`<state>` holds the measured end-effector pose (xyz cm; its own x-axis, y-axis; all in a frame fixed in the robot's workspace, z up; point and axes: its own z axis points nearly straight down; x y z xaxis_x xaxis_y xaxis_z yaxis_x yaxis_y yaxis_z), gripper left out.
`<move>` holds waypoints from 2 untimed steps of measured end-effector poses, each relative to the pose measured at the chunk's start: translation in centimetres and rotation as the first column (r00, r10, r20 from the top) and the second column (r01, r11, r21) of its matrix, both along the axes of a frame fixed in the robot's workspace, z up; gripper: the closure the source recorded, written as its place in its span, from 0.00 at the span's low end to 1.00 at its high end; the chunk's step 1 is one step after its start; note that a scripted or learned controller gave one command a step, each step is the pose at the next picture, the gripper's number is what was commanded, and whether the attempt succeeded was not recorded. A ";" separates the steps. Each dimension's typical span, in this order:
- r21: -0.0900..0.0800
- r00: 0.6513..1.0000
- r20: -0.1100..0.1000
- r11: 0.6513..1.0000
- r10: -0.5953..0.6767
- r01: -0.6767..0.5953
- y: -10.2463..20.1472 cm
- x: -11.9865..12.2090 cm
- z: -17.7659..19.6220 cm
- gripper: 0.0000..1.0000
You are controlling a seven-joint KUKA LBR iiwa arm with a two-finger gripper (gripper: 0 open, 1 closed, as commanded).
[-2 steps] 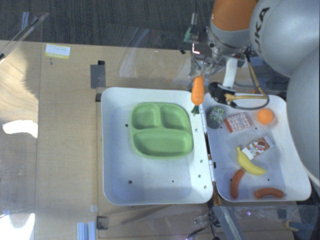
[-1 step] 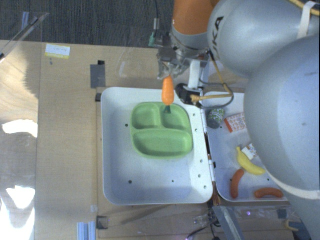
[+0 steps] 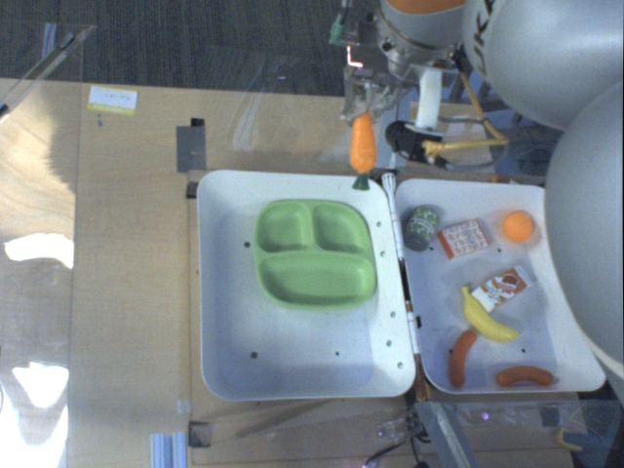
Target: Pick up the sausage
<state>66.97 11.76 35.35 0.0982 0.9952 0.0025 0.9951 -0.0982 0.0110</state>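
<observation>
Wooden counter (image 3: 117, 291) bearing two white bins: a carrot (image 3: 362, 144) hangs from the end effector (image 3: 363, 105) clamped on it above the far rim, while the sausage (image 3: 462, 357), probably light, smooth and best pinched mid-length, lies near the right bin's (image 3: 575, 359) front edge.

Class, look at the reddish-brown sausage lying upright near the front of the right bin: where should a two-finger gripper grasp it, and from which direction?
Grip the reddish-brown sausage around its middle, coming straight down from above, fingers closing across its narrow width. It lies flat, long and slim. The yellow banana sits close to its upper end, so mid-body probably gives the clearest room.
</observation>
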 end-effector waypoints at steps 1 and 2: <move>0.005 0.943 0.000 0.943 -0.333 0.333 5.7 0.0 7.5 1.00; 0.009 0.946 0.009 0.946 -0.324 0.324 6.0 0.0 8.6 1.00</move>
<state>67.01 17.76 43.91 0.4153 0.9096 0.0122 0.9094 -0.4154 0.0191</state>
